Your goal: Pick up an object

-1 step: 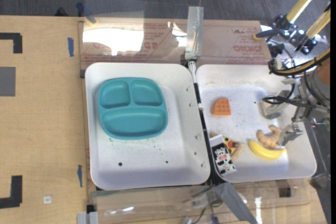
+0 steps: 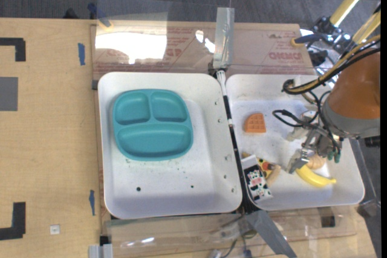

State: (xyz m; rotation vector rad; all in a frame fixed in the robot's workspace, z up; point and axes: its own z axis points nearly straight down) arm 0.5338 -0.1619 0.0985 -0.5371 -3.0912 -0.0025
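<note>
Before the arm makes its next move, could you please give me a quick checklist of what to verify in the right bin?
1. Tool over the right bin: ok.
2. Target close by: ok, the yellow banana lies just below the tool.
3. Banana between the fingers: cannot tell, wires and wrist hide them.
4. Orange waffle piece clear of the tool's path: ok, it sits apart, up and left.
5. Black-and-white carton clear of the banana: ok, it lies at the bin's left wall.

Wood bench [image 2: 42,130] w/ 2 white bins [image 2: 208,130] side by side.
</note>
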